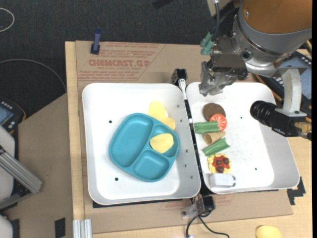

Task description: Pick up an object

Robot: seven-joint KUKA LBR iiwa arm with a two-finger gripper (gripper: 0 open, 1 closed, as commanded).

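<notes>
My gripper (pixel 212 89) hangs over the far left corner of the right bin (pixel 267 148), just above the pile of toy food. Nothing shows between its fingers. Below it lie a brown round piece (pixel 212 109), a tomato slice (pixel 218 121), a green stick (pixel 206 128), a second green piece (pixel 217 147), a yellow slice with red dots (pixel 220 163) and a white piece (pixel 222 180). All of these sit along the right bin's left side.
The left bin (pixel 99 133) holds a teal divided plate (pixel 142 147) with a yellow piece (pixel 161 142) on it and another yellow piece (pixel 158 112) behind. A black cylindrical device (pixel 270 115) reaches in over the right bin's right edge.
</notes>
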